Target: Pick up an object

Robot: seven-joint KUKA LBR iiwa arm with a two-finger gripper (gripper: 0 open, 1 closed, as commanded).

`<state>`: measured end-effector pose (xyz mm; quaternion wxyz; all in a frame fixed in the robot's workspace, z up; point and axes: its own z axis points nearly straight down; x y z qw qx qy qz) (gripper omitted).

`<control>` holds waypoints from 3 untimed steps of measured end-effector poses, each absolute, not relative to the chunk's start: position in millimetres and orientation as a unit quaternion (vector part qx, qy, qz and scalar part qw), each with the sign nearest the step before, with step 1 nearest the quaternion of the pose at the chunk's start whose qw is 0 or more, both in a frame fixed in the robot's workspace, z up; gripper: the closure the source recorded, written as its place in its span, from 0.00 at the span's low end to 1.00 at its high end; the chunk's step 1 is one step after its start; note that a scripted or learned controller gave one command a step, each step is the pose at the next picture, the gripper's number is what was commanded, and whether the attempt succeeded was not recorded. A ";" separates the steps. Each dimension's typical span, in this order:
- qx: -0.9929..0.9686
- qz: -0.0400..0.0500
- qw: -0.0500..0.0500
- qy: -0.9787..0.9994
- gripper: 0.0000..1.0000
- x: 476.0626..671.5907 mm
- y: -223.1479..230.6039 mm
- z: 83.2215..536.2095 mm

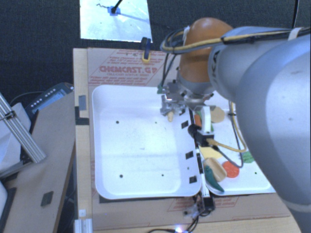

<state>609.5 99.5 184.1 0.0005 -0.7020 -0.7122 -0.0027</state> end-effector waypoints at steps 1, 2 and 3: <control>-0.703 -0.005 -0.001 -0.712 1.00 616.8 178.3 255.8; -0.703 -0.006 -0.001 -0.711 1.00 595.4 234.5 339.6; -0.705 -0.009 -0.004 -0.709 1.00 610.6 234.7 479.2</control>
